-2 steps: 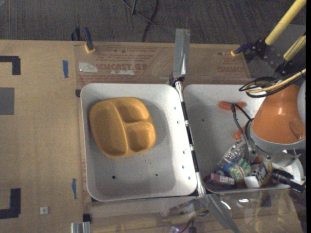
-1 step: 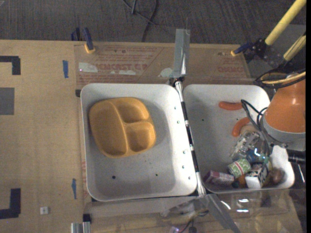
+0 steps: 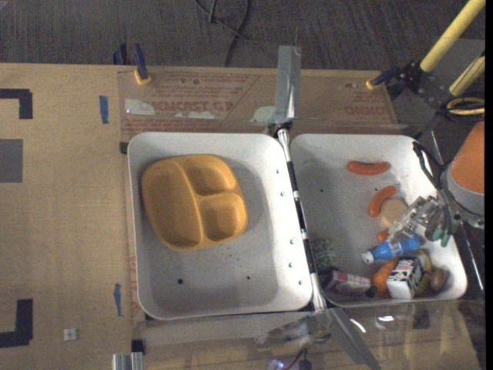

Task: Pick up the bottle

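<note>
Camera view shows the bottle (image 3: pixel 393 249), blue and white with an orange cap, lying on its side in the right bin (image 3: pixel 327 168), at about four o'clock of that bin's floor, cap end pointing toward eight o'clock. The gripper (image 3: pixel 420 218) sits just beside the bottle's upper end, at roughly one o'clock from it, and appears to overlap the bottle's far tip. Whether it is spread or pressed together, I cannot tell; the metal parts blur together there, and nothing shows the bottle pinched.

Clutter crowds the bottle. A small carton (image 3: pixel 402 277) with dark markings lies touching or nearly touching it at six o'clock, with a round dark item (image 3: pixel 437 278) at the carton's three o'clock. A flat packet (image 3: pixel 348 280) rests toward seven o'clock, near the bin's lower wall. Two sausage-shaped toys lie farther up: one (image 3: pixel 381 200) at eleven o'clock from the bottle, near a pale round piece (image 3: pixel 394 210), the other (image 3: pixel 368 166) well apart toward twelve.

The likely failures, as I judge them: the bottle is round and lying flat, so a closing pinch off its axis may roll it away or squirt it toward the carton. A grasp at the very tip would hold weakly and let it swing or slip on lifting. The neighbouring carton could be caught instead.

The left bin (image 3: pixel 154 284) holds a yellow divided tray (image 3: pixel 194 200).
</note>
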You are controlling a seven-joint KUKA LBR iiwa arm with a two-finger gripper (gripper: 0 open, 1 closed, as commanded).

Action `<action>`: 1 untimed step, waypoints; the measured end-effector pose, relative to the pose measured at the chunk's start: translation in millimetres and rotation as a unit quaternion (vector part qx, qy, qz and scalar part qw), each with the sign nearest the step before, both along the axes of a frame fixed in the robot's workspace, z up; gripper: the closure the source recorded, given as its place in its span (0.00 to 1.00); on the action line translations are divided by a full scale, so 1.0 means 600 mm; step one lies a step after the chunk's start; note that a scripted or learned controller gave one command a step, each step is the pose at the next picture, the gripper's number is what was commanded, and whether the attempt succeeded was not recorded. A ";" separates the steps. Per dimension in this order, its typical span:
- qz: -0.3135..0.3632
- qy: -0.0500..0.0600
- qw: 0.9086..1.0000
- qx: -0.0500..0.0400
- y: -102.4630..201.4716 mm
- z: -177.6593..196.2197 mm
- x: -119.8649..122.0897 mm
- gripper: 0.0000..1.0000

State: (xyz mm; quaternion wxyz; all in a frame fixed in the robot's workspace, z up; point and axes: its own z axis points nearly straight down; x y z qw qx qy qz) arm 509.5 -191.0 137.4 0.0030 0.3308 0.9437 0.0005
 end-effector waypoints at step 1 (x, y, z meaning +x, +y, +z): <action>-0.147 0.000 0.989 0.000 0.023 0.153 0.068 1.00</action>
